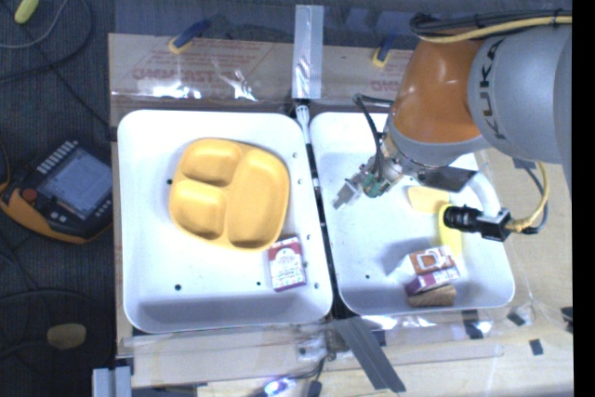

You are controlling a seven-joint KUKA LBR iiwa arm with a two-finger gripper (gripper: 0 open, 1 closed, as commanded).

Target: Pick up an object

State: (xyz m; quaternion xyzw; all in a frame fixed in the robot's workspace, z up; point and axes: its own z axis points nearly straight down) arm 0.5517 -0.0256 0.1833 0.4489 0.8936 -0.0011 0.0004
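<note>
My gripper (358,188) hangs over the left part of the right bin (372,284), reaching in from the right under the grey arm and its orange band. I see nothing held between its fingers. Near the bin's front right corner lies a small red-and-white box (433,262) on top of a brown object (433,294). A yellow flat piece (433,200) lies to the right of my gripper, partly under the arm. In the left bin (149,293) sit a yellow sectioned plate (230,191) and a small red packet (285,264).
A metal divider strip (308,60) runs between the bins at the back. Blue-and-yellow clamps (191,34) hold the cardboard behind the bins. A handheld pendant (60,191) lies on the floor at left. A black cylindrical part (474,220) sticks out from the arm over the right bin.
</note>
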